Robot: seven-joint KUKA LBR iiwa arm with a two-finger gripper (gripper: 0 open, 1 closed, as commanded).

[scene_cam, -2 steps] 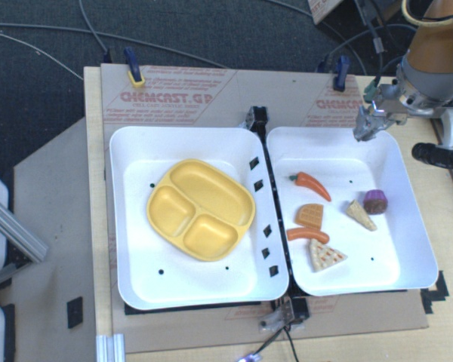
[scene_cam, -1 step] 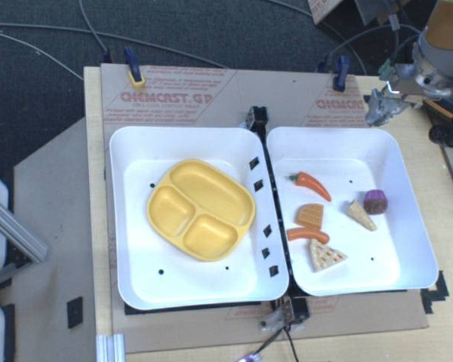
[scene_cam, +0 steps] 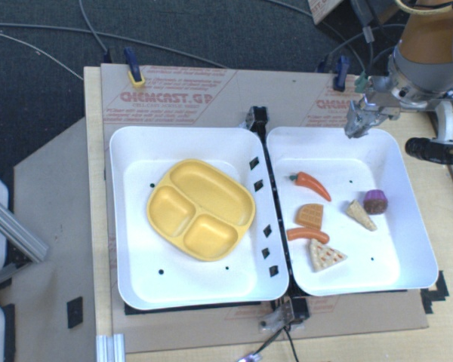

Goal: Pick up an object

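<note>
Six food pieces [scene_cam: 312, 216], one yellow tray [scene_cam: 201, 209].

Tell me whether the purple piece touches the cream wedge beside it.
Cannot tell. In the camera view the purple piece sits right against the cream wedge, with no plain gap or overlap visible.

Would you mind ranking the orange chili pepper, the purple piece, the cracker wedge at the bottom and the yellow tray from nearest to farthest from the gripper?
From the gripper at the right bin's top edge:
1. Orange chili pepper, upper left of right bin; purple piece, right side. Too close to call.
2. Cracker wedge, bottom of right bin.
3. Yellow tray, left bin.
</note>
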